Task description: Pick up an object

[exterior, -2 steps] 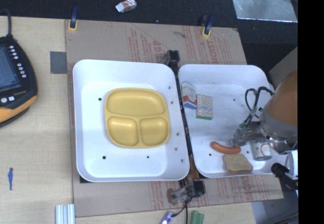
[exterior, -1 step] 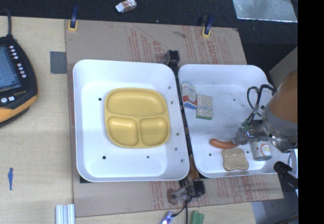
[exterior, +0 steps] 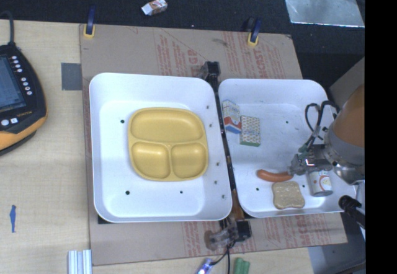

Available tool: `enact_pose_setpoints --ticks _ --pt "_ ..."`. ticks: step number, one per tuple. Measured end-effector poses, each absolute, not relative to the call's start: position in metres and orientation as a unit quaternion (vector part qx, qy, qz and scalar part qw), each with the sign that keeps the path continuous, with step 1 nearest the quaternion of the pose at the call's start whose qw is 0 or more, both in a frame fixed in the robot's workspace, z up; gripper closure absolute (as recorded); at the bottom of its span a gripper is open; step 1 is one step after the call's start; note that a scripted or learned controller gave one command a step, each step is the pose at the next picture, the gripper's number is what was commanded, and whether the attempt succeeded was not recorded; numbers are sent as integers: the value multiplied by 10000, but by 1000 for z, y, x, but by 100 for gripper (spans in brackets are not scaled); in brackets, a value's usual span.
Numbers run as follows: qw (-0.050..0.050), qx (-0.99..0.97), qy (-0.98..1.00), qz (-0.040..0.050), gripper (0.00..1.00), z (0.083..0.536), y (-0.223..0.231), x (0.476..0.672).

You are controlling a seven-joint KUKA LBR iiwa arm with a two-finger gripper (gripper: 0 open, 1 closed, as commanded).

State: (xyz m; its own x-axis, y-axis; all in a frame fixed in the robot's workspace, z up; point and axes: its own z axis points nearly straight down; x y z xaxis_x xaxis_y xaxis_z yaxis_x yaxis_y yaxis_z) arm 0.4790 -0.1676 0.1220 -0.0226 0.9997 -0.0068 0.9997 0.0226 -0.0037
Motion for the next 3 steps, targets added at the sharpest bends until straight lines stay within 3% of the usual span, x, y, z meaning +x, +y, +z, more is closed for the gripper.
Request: enact_pose_setpoints --ticks 3 --pt "81 6960 7180 -48 100 153 -171 482"
